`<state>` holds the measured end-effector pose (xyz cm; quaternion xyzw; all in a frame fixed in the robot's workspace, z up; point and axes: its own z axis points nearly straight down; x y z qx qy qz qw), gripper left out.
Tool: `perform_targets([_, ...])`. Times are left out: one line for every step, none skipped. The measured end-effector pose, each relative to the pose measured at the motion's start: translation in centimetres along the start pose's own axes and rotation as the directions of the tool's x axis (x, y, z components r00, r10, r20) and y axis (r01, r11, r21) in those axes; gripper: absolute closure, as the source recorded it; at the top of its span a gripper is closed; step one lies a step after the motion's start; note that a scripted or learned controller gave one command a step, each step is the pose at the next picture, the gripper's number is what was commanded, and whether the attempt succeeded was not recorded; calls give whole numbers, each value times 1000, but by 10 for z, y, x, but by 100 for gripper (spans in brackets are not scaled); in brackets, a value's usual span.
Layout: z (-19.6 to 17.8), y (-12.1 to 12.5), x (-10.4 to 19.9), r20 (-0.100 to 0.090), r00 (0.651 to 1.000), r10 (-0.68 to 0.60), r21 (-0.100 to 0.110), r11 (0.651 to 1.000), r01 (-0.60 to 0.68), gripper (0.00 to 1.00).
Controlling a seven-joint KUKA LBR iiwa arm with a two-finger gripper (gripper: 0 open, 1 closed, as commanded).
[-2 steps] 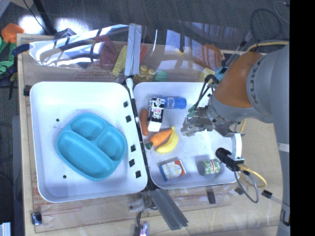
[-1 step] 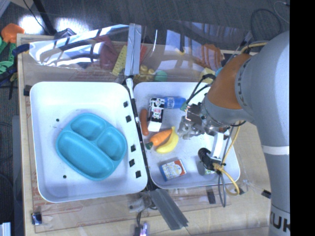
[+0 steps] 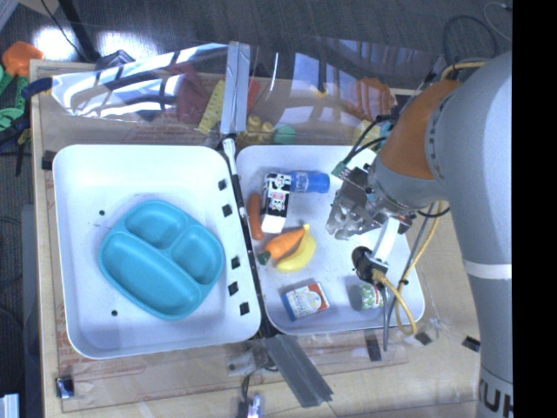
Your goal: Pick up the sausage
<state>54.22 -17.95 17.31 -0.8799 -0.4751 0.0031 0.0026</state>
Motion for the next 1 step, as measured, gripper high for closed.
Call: perform_targets([-21, -10, -20, 0, 991, 137, -2, 991, -137, 100])
